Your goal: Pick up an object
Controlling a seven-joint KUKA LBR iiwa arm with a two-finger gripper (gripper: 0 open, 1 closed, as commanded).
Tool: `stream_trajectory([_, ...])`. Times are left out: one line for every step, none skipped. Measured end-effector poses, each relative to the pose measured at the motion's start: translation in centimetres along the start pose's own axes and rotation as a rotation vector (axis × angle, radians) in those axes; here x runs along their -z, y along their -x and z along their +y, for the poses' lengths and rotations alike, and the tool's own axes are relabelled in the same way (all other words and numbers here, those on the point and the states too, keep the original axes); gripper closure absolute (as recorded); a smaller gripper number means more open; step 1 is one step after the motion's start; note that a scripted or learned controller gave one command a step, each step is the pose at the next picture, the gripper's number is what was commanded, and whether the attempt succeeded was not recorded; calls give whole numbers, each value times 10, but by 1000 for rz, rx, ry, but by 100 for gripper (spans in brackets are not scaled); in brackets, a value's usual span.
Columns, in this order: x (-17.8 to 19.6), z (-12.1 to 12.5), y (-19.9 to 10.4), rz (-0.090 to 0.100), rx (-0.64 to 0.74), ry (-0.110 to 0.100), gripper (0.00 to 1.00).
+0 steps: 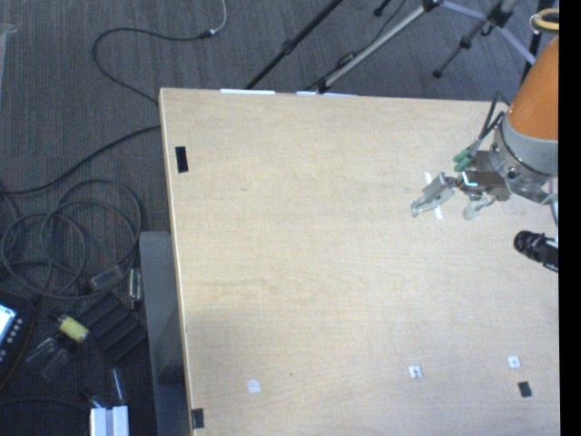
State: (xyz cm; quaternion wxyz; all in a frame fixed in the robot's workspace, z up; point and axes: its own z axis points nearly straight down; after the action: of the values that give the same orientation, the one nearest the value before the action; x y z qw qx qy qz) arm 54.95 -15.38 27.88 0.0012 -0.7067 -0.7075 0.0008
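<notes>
Object for picking: cannot tell which or where. Gripper (443, 209) poised over pale wooden bench top (318, 262), jaws spread wide, gripping nothing (bare wood under them). Small white mark (415, 371) well below the jaws; black tag (182, 159) far to their left; cables (64, 243) on carpet beyond.

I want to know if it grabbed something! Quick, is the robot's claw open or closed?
The grey two-finger metal gripper: open, fingers spread, nothing between them, above the bare pale wooden bench top.
</notes>
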Motion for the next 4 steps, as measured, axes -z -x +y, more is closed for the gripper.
stream_trajectory([85, 11, 51, -3, -34, 2, 0])
stream_trajectory([149, 7, 45, -4, 152, 3, 0])
stream_trajectory([155, 97, 33, -3, -318, 1, 0])
stream_trajectory([155, 94, 40, -4, -1135, 0, 0])
